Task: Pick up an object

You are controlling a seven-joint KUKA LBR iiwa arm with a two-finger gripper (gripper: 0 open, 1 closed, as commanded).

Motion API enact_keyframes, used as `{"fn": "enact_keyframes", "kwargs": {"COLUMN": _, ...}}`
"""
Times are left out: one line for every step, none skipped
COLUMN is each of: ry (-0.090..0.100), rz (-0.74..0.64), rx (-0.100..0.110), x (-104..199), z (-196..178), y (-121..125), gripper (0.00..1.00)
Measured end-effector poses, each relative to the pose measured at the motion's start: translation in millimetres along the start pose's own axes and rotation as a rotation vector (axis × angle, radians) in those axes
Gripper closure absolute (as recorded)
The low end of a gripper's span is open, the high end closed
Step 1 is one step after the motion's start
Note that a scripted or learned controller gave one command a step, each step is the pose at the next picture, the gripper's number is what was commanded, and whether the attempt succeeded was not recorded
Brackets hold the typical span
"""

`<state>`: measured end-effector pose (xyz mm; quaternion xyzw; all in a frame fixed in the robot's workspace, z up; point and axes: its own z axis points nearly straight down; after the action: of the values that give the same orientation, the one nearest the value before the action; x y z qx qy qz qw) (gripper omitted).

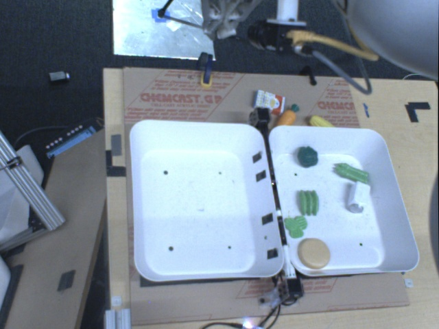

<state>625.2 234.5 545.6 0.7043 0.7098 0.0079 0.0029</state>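
One gripper [223,14] hangs at the top of the camera view, beyond the far edge of the bench and well away from both bins. Whether its jaws are wide or narrow, I cannot tell from this angle; it is a blur of metal up there, and nothing shows between them. So my call is that the pick hasn't started and we're at the approach step.

Moving outward, just below the gripper a blue and yellow clamp [205,70] sits on the brown board [171,94]. Red lettering on that board reads "CHEMCAST GP". The same print shows again at the far right, cut off, and more red print at the near edge is too small to read.

Between the bins' far corners sit a small white and red box [268,101] whose label I can't read, an orange piece [287,117] and a yellow piece [319,122].

The candidates are all in the right bin [394,184]: a dark green lump [307,157], a long green piece [352,173], a white cylinder [355,197], a ridged green piece [309,202], a pale green scrap [295,226] near the dividing wall, and a tan disc [315,253] in the near corner.

Next, I'd say the arm needs to swing over the right bin and drop onto something standing clear, such as the dark green lump.
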Motion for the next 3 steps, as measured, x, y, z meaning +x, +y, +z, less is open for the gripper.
{"fn": "enact_keyframes", "kwargs": {"ry": -0.005, "rz": -0.001, "rx": 0.02, "x": -19.1, "z": 24.6, "y": -132.4, "gripper": 1.0}}
{"fn": "enact_keyframes", "kwargs": {"ry": -0.013, "rz": 0.009, "rx": 0.03, "x": -37.3, "z": 208.2, "y": -144.0, "gripper": 1.0}}
{"fn": "enact_keyframes", "kwargs": {"ry": -0.001, "rz": 0.004, "rx": -0.007, "x": -20.8, "z": 50.3, "y": -43.0, "gripper": 1.0}}
